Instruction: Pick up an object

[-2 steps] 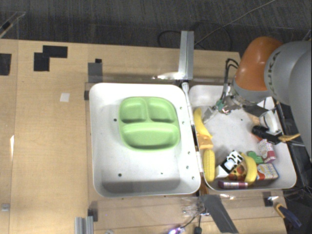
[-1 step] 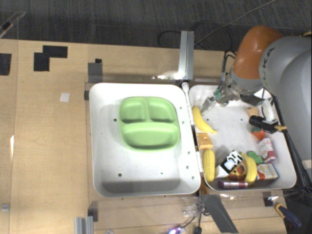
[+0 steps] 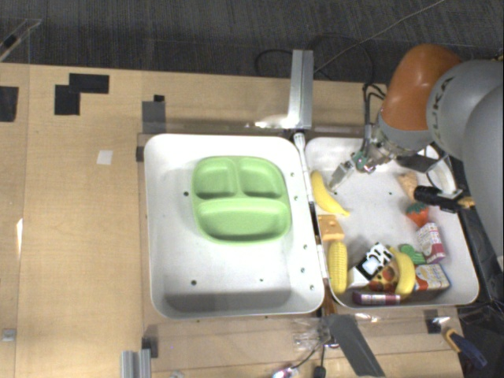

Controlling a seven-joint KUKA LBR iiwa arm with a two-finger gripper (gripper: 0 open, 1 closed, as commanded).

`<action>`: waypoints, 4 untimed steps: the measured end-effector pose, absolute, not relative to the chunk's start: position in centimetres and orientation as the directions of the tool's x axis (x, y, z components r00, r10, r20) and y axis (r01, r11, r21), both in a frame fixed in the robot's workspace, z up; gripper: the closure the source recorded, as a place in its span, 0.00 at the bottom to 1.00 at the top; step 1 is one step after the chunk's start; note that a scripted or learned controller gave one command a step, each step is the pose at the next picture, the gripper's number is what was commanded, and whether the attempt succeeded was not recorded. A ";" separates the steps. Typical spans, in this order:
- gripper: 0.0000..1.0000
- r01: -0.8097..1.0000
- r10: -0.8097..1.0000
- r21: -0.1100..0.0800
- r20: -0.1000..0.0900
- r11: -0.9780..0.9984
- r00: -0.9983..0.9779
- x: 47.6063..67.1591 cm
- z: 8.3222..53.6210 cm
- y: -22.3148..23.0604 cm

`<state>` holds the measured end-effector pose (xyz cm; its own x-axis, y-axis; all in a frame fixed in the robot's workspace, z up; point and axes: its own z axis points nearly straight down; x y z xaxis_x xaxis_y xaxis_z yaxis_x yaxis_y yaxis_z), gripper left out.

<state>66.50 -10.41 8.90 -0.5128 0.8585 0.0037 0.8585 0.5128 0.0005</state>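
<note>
I see the gripper [image 3: 340,176] low in the right bin [image 3: 378,203], upper centre-right of frame, finger state indistinct, cannot tell, banana [image 3: 325,196] just below-left, toys heaped lower right, partly overlapping, arm cropped at right.

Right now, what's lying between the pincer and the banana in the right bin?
Nothing: in the camera view, only bare white bin floor separates the pincer from the banana just below and left of it.

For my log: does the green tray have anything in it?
Empty. The green tray in the left bin shows three bare compartments.
</note>
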 end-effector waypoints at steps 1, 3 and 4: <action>1.00 0.857 0.858 0.016 -0.007 0.514 -0.514 67.0 10.4 -10.3; 1.00 0.789 0.789 0.007 -0.006 0.614 -0.614 60.5 9.5 -10.2; 1.00 0.863 0.863 0.006 -0.004 0.505 -0.505 61.8 12.3 -10.2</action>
<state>61.77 -10.18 12.33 -0.5054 0.8629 -0.0040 0.8629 0.5054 0.0064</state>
